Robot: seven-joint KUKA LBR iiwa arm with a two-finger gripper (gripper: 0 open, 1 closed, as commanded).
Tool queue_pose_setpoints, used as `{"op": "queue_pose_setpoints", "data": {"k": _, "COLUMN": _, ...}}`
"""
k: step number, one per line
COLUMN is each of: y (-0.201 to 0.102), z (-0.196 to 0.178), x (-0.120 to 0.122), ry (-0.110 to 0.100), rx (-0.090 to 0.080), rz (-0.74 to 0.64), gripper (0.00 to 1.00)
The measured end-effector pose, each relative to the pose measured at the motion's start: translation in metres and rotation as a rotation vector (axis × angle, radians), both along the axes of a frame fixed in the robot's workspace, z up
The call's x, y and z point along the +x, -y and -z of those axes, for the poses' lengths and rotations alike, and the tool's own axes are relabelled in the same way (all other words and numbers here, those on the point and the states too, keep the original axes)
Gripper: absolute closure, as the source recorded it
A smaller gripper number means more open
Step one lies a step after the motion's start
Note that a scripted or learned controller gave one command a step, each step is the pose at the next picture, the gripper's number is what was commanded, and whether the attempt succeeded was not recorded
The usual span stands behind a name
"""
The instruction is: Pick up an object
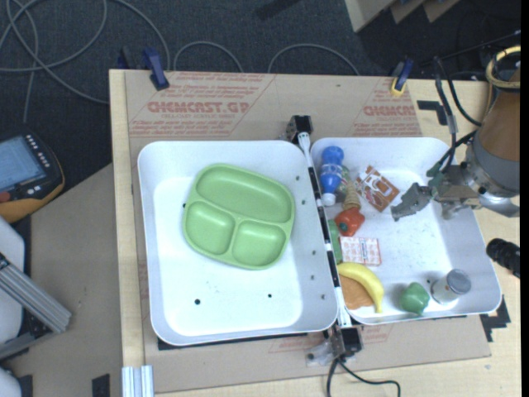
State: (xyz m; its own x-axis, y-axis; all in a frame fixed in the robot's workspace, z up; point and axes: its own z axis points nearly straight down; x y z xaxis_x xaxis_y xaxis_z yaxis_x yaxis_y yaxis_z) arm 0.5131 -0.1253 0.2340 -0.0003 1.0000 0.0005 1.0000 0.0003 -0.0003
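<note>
Over the right bin (pixel 463 246), near its far right corner, the gripper (pixel 413 201) hangs above bare white floor; I cannot tell how far it is open, and nothing shows in its grasp. Along this bin's left edge lie a bottle (pixel 331 170), a red pepper (pixel 350 221), a packet (pixel 361 251) and a banana (pixel 364 278). A wrapper (pixel 379 188) lies just left of the gripper. Near the front edge sit a green ball (pixel 414 297) and a can (pixel 454 285). A green tray (pixel 238 216) rests in the left bin (pixel 165 222).
</note>
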Motion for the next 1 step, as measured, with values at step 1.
{"op": "queue_pose_setpoints", "data": {"k": 1, "y": -0.031, "z": 0.0781, "x": 0.0293, "ry": -0.003, "rx": 0.001, "rz": -0.001, "gripper": 0.0}}
